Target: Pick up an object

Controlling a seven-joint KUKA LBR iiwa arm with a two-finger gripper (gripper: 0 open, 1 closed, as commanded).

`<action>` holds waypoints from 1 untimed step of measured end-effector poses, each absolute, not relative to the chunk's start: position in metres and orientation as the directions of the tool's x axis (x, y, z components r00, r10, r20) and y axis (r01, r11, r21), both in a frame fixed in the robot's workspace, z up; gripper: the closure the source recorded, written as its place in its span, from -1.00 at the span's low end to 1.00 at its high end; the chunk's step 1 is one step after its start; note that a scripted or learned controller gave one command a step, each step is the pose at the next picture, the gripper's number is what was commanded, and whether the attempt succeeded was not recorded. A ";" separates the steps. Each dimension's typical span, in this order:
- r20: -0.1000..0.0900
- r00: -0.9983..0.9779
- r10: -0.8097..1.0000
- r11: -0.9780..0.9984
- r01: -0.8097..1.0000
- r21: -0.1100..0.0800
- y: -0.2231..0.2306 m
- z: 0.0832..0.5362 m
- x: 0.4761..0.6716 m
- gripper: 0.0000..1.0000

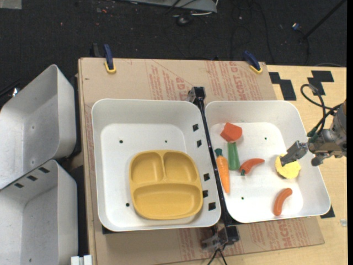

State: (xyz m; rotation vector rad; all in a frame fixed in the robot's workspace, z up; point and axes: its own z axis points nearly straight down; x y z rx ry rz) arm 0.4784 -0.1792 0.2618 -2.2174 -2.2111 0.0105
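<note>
In the right bin [259, 112], I'm hovering the gripper [290, 158] at the yellow piece [289, 169] — whether its fingers are gripping I cannot tell — nothing is lifted yet.

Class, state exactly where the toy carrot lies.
The carrot lies in the right bin, along its left wall, beside the green piece and below the red block.

A brown worktop [143, 81] holds two white bins, the left bin [110, 148] and the right bin [287, 117], with two blue and yellow clamps [109, 59] at its back edge.
</note>
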 end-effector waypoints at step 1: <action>0.000 -0.001 1.000 0.001 1.000 -0.001 -0.179 0.267 0.481 -1.00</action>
